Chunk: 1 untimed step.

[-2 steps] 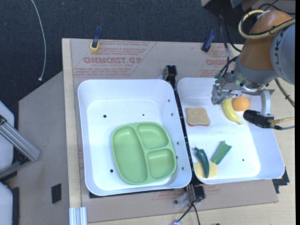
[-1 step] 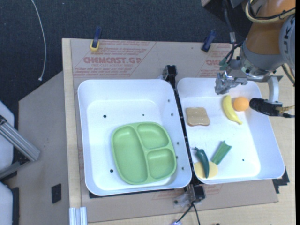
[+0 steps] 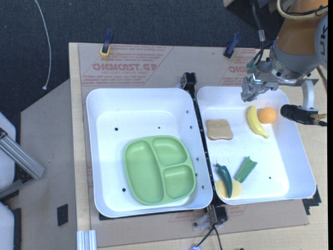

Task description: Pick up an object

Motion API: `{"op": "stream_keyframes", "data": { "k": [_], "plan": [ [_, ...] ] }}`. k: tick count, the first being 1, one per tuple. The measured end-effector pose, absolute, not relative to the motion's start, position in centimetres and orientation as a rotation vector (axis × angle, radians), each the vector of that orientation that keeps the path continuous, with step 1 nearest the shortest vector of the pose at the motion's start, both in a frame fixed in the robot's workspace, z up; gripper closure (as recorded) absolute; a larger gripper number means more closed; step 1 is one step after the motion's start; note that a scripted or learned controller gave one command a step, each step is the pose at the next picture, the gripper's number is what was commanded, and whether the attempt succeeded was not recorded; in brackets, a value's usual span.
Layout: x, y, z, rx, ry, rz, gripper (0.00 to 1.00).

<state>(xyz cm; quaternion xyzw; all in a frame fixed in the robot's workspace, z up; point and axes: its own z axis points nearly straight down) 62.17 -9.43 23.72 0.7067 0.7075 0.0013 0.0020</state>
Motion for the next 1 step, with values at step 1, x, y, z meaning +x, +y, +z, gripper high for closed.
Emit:
{"op": "stream_keyframes", "data": {
  "k": [1],
  "plan": [
    [62.88, -3.52, 24.42, 2.213, 2.228, 0.006, 1.00]
  ]
}}
